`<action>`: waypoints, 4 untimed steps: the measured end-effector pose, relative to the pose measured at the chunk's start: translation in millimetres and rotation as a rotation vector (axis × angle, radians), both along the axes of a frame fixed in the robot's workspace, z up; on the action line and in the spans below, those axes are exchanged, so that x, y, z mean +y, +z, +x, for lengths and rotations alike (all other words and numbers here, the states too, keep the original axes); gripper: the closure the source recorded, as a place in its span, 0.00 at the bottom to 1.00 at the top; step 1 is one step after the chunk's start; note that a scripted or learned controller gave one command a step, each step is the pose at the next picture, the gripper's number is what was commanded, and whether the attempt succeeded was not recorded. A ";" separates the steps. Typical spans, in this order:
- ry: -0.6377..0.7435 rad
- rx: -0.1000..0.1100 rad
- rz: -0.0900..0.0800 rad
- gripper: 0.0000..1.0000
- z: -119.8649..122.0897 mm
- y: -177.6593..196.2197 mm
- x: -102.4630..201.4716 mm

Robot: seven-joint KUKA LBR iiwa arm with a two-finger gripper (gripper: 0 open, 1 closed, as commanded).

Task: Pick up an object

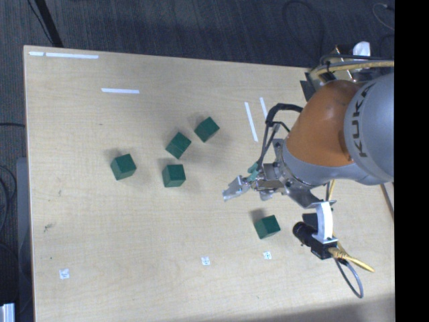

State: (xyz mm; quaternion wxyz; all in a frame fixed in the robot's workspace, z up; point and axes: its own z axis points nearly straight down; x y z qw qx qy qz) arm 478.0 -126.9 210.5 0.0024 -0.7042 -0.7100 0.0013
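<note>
— Counting from my remote seat, I get five green cubes on the pale wooden bench. Do you agree?

— Five, yes. Four sit in a loose group left of centre: the far-left cube, the lower middle cube, the upper middle cube and the top cube at about one o'clock from it. None of them touch one another.

— And the fifth?

— The lone cube lies apart, near the arm, at roughly five o'clock from the gripper. It rests on the bench, not between the fingers.

— What state is the claw in?

— I cannot tell. It points toward nine o'clock and looks silvery and blurred, so I won't say spread or closed. I see no cube in it.

— Any writing I should log?

— One mark: black letters "KU" on the grey casing of the arm, at the frame's three o'clock, cut off by the edge. Nothing else is legible.

— Other things to count?

— Four strips of white tape on the bench: two near the eleven o'clock corner, counting the one I pointed at, and two slanted ones just above the gripper. Three small white markers sit along the six o'clock side, print too small to read. A yellow-tipped cable end hangs at the arm's five o'clock.
</note>
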 end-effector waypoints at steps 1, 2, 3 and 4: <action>0.139 -0.003 -0.001 0.00 32.2 -56.8 -61.4; 0.273 -0.003 0.002 0.00 -1.6 -119.4 -83.3; 0.221 -0.005 -0.001 0.00 -1.0 -98.7 -68.6; 0.255 -0.001 0.002 0.00 5.0 -119.2 -56.4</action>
